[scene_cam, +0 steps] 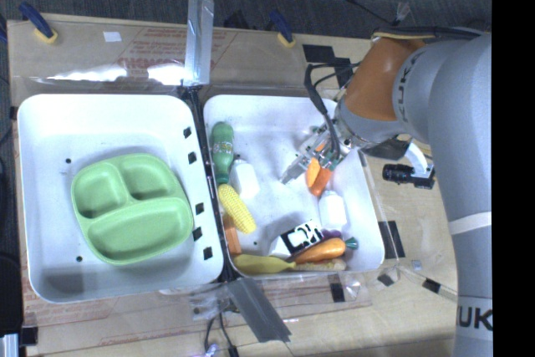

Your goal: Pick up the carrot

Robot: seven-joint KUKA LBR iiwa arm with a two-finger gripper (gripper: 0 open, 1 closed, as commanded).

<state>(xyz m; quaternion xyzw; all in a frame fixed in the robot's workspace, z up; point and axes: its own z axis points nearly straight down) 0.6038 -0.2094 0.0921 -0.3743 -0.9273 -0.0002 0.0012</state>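
Banana [261, 264] — carrot [317, 176] at gripper [311, 160], corn [236, 208]

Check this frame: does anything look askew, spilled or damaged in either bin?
Nothing damaged or spilled. The green divided plate sits slightly skewed in the left bin, and the toy food lies jumbled along the right bin's lower edge.
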